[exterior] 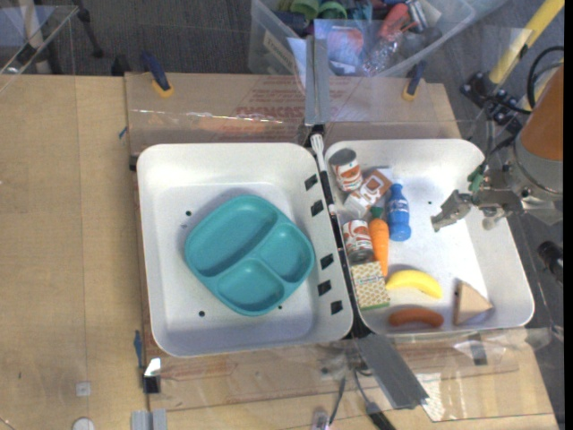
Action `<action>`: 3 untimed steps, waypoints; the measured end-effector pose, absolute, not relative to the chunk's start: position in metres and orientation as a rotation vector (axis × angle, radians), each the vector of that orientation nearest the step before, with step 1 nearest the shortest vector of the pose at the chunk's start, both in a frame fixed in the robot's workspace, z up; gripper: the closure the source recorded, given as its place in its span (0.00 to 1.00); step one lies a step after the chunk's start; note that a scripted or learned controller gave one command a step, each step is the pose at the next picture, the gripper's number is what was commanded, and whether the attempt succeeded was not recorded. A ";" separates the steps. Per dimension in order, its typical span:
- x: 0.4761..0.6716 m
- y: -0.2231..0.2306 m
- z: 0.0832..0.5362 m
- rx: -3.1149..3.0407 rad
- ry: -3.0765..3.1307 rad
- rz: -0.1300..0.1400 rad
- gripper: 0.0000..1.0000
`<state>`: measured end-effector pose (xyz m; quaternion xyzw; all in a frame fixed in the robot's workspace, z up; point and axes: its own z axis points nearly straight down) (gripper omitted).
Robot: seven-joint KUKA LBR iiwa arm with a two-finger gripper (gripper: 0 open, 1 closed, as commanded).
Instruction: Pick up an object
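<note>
Two white bins on the bench; gripper [450,211] hovers at 3 o'clock of the blue bottle [397,211], can't tell its state.

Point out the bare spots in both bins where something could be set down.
Left bin: bare floor rings the teal divided plate, widest along the back wall.
Right bin: bare floor between the blue bottle and the right wall, under the end effector.
Crowded: the divider side, with cans, carrot, banana, sausage.

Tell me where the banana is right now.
The banana lies in the right bin, toward its near edge, between the carrot to its left and the wooden wedge to its right, just above the sausage.
</note>
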<state>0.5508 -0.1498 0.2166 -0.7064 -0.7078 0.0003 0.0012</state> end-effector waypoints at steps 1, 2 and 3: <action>0.579 -0.121 0.173 -2.125 -2.310 0.002 0.00; 0.613 -0.109 0.096 -2.086 -2.352 -0.002 0.00; 0.613 -0.110 0.105 -2.089 -2.347 -0.002 1.00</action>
